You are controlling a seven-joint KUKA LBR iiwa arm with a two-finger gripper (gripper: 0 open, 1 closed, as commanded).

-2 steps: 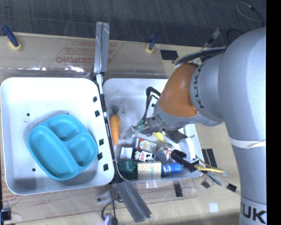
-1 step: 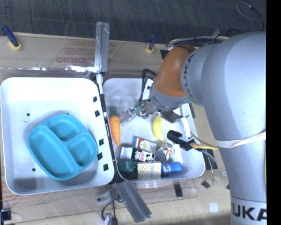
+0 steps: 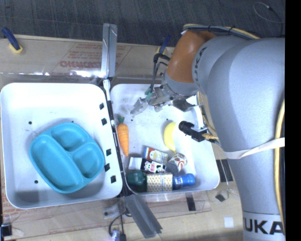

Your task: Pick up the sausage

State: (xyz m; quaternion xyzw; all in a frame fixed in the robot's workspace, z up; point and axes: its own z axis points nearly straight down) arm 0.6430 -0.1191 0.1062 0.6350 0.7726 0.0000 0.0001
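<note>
- Brown surface (image 3: 50,59) holds two white bins, side by side.
- Right bin (image 3: 140,92) has an orange carrot (image 3: 123,139) lying by its left wall. I tell every place from that carrot.
- Left of the carrot, in the other bin (image 3: 15,109), sits a blue plate (image 3: 65,157).
- Right of the carrot lies a yellow banana (image 3: 169,135).
- Below and right of the carrot is a pile: a small box (image 3: 154,155), a round ball-like thing (image 3: 178,160), a green thing (image 3: 136,178) and a bottle (image 3: 170,181) lying flat.
- Up and a little right of the carrot hangs the pincer (image 3: 139,106), low over bare bin floor. It points toward the carrot's top end.
- I cannot tell if the pincer is wide or narrow. I see nothing in it.
- I cannot tell which thing is the sausage. My guess is that it lies in the pile or under the arm (image 3: 231,84).
- If so, the sausage lies down and to the right of the pincer, past the carrot's right side.
- I cannot tell which way its long side runs, so the pincer's turn is a guess too.
- Things in the pile touch each other, so a grab there could catch the wrong one.
</note>
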